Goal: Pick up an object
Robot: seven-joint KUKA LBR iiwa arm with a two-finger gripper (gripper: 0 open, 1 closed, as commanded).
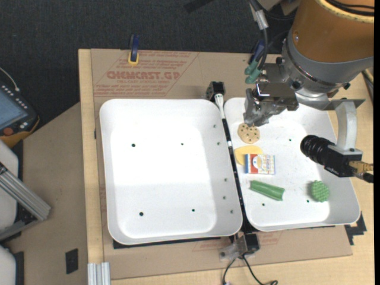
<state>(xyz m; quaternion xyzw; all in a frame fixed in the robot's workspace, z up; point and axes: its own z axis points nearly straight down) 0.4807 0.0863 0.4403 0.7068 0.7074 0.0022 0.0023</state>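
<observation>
Gripper [256,119] just above cookie [249,133], right bin [338,214] back-left corner.

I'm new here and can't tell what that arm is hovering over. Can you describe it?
Look in the right bin, near its far left corner. Just under the gripper lies a cookie: round, tan and dotted with dark spots, unlike the green pieces nearer the front.
</observation>
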